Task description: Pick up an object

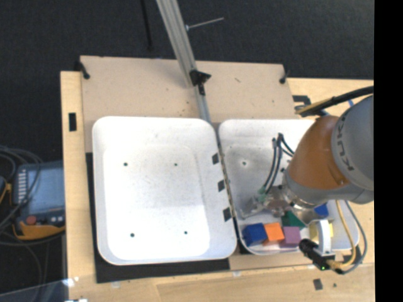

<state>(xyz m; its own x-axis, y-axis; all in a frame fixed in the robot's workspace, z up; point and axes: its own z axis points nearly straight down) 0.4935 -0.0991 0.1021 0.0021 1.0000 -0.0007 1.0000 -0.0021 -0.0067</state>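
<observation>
Hovering jaws (272,201) sit just above the orange block (274,232), apart.

A metal rail (179,33) slants down from the frame's top centre. A handheld control pendant (34,200) with cables lies at the left edge.

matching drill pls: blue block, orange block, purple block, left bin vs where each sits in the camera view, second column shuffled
Things:
1. blue block
2. orange block
3. purple block
4. left bin

Places:
A. middle of the three-block row
B. left half of the bench
C. row's left end, nearest the wall between the bins
D. row's right end

Pairs: 1-C, 2-A, 3-D, 4-B
</observation>
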